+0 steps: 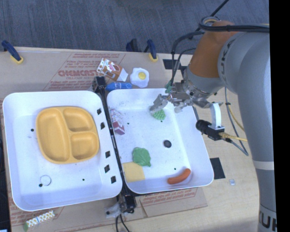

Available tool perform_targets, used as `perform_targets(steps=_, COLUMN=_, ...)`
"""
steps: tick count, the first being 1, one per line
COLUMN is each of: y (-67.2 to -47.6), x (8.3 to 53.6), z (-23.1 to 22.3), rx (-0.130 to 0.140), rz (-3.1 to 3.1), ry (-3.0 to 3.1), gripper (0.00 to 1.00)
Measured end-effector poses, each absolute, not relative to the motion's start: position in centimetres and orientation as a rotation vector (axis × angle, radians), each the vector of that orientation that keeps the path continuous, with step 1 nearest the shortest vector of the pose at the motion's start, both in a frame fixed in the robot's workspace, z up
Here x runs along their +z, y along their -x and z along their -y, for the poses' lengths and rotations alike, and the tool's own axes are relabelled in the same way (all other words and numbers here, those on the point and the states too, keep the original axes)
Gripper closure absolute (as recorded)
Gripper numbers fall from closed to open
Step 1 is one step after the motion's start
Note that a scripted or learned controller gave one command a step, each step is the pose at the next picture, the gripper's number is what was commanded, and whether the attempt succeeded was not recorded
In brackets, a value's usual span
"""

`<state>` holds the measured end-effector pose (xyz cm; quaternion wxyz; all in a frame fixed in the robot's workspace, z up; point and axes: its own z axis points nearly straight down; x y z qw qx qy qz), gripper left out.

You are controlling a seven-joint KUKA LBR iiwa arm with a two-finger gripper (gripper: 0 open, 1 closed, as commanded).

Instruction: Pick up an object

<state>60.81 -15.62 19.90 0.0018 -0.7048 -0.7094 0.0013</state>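
Note:
My gripper [160, 106] hangs low over the upper middle of the right bin [198, 154], reaching in from the right. A small green ridged piece [159, 115] lies directly at its tip, touching or nearly touching it; I cannot make out whether it is gripped. Further down the same bin lie a green leafy piece [141, 156], a yellow slab [133, 171], an orange-red sausage [179, 176] and a small dark disc [167, 144]. A red and white packet [117, 121] lies along the bin's left wall.
The left bin [13, 156] holds a yellow divided plate [67, 134] and a small clear ring [45, 180]. Behind the bins sit a snack packet [108, 68], a blue item [118, 85] and a toy fried egg [140, 76]. Cables [231, 129] trail beside the right bin.

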Motion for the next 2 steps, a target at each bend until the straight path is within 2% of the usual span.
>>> perform_targets(steps=1, y=-65.3, x=10.2, z=15.8, rx=0.002, rz=2.561, ry=1.819, gripper=0.0)
perform_targets(steps=2, y=-56.8, x=9.1, z=11.0, rx=0.004, rz=2.442, ry=1.968, gripper=0.0)
